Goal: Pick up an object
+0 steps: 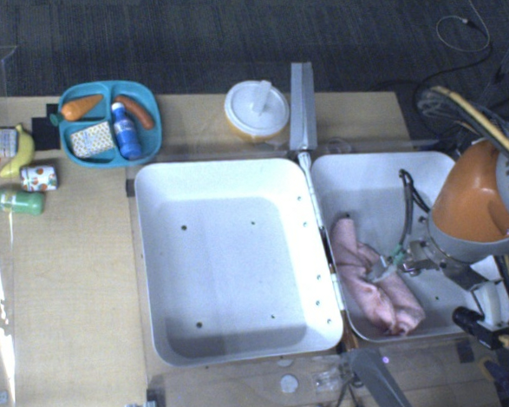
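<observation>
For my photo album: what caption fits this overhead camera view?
Robot gripper reaching down onto a crumpled pink cloth in the right-hand white bin.

Wooden bench, two white bins, blue tray, lidded cup, green bottle

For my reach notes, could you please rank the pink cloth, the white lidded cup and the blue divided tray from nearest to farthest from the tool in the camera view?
Measured from the tool:
1. Pink cloth: in the right bin, directly under the tool.
2. White lidded cup: on the bench behind the bins, near the divider.
3. Blue divided tray: far left, behind the left bin.
</observation>
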`<state>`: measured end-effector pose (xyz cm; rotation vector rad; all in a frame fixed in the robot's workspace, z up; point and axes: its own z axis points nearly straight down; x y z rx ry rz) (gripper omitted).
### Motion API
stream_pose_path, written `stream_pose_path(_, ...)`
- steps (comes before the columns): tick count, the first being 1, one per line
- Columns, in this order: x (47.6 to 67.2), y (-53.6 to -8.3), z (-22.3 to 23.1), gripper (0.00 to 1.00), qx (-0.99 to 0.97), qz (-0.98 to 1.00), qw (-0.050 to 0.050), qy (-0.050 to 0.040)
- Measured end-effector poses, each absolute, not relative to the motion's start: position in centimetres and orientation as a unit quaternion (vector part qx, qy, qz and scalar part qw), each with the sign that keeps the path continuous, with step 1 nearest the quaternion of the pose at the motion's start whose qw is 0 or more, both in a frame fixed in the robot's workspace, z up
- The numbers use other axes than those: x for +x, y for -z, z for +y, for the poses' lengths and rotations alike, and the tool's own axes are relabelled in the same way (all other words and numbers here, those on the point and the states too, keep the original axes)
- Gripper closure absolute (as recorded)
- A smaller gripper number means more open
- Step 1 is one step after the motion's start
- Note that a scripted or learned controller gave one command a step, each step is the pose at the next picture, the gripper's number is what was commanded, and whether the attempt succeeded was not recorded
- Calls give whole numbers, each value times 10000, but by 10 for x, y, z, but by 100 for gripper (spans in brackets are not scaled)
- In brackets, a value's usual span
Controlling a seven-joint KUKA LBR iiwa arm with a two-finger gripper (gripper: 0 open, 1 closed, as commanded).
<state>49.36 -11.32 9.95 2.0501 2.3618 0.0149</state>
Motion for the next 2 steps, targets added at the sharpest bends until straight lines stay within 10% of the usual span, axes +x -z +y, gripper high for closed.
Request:
stream_pose_path(1, 496, -111, -111, 100, 6546, 7560, 75, -67)
stream_pose_path(2, 562, -94, -91, 100, 6011, 7991, 104, -57)
